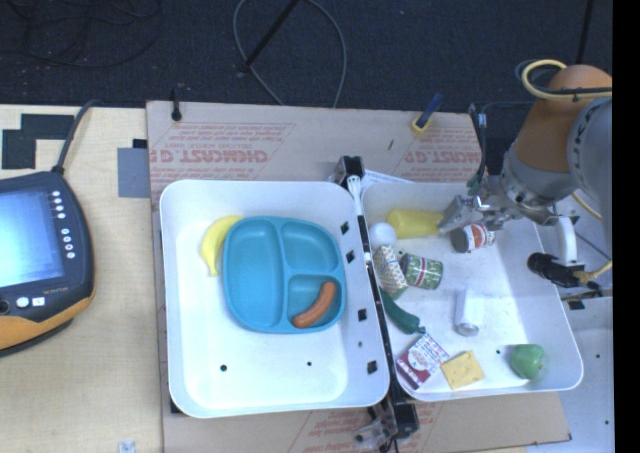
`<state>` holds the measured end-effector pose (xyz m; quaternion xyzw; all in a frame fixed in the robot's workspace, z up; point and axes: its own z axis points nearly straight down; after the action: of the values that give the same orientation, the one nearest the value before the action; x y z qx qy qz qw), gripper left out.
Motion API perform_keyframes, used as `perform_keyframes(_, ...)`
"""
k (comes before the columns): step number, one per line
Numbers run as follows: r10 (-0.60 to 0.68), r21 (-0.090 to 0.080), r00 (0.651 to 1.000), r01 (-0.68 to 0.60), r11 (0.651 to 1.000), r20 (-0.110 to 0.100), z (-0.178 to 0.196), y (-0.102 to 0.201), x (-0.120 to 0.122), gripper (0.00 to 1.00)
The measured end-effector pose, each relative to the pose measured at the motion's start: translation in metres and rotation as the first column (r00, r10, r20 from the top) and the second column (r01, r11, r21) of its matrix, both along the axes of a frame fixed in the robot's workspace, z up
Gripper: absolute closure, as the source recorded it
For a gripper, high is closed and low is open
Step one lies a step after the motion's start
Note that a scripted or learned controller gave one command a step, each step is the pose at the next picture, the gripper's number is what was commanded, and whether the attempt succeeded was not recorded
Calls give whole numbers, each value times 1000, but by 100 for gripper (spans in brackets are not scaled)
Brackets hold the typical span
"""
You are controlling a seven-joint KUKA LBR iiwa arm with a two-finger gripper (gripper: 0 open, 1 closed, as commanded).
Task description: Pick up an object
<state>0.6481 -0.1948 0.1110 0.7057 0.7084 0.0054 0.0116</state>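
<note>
Seen from above, two shallow white bins sit side by side on the table [110,156], resting on a sheet of brown cardboard [300,146]. The left bin [200,361] holds a blue divided plate [270,266] with a toy sausage [316,305] in its near right compartment, and a yellow banana [213,241] lies just beside the plate's left edge, partly tucked under it. The arm [560,136] reaches in from the right over the far part of the right bin [560,341]. Its gripper [476,231] is clenched on a small can [478,237] with a red and white label, which sits tilted between the fingers above the bin floor. To the left of it lie a yellow block [413,222] and a white ball [382,233]. Nearer the middle lies a green-labelled tin [420,271] on its side, with a dark green toy [400,316] below it. A small white cylinder [466,311] lies apart in the middle of the bin. Along the near edge lie a red and white packet [424,357], a yellow sponge [461,370] touching it, and a green fruit [526,359] in the near right corner. A tablet with a lit screen [35,251] rests on the table at the far left.
</note>
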Motion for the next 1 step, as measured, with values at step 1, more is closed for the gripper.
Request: perform_keyframes(1, 0, -1, 1000, 0, 1000, 0, 0, 0, 0, 0)
